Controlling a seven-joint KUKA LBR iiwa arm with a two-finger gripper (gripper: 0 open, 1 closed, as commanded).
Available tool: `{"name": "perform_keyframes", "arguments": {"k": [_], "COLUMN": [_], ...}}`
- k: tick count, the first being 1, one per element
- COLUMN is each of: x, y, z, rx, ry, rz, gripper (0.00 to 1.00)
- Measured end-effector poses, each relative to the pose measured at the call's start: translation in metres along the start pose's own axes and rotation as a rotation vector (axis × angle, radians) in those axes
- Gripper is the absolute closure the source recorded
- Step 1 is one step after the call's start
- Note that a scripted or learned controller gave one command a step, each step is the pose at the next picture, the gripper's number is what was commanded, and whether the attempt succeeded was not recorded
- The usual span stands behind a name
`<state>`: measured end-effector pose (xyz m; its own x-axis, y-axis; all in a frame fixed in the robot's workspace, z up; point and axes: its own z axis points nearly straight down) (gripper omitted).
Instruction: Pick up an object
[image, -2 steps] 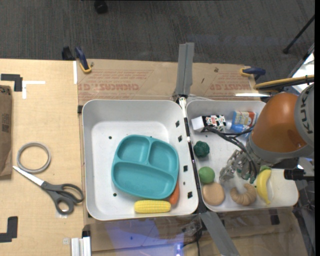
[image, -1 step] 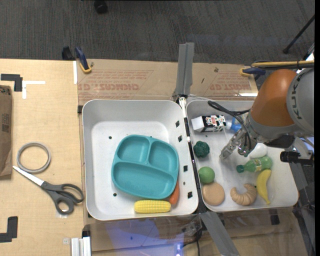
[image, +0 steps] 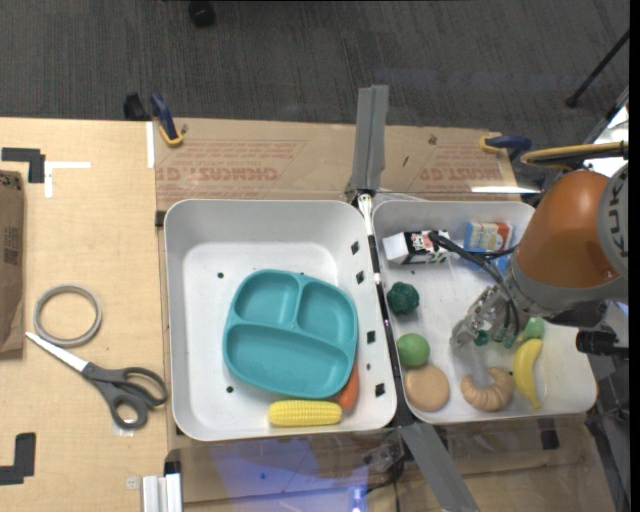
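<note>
Objects for picking lie in the right bin (image: 560, 400), where the end effector (image: 483, 328) is lowered among them; whether it is released or clenched cannot be told, as the wrist hides its tip. Just right of the end effector lies a banana (image: 527, 368), with a croissant (image: 489, 389) near of it. Left of the croissant sits a tan round piece (image: 427, 387), with a green round fruit (image: 412, 348) just far of it and a dark green piece (image: 403, 298) farther still. At the far wall lie a black-and-white carton (image: 420, 247) and a small box (image: 487, 236). The arm (image: 565, 240), orange above the wrist, reaches in from the right. The left bin (image: 190, 300) holds a teal divided plate (image: 291, 332), with a corn cob (image: 304, 412) and a carrot (image: 348, 390) at its near edge. On the desk (image: 80, 230) at left lie scissors (image: 105, 378) and a tape ring (image: 67, 314).
</note>
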<state>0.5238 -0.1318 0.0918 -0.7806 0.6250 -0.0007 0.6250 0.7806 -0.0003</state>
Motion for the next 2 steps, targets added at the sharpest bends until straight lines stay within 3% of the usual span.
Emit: {"name": "perform_keyframes", "arguments": {"k": [1,2], "x": [-0.052,0.0], "y": [0.02,0.007], "z": [-0.001,0.0], "rx": [-0.001,-0.001], "ry": [-0.003,0.0], "rz": [-0.024,-0.054], "gripper": [0.0,0.0]}}
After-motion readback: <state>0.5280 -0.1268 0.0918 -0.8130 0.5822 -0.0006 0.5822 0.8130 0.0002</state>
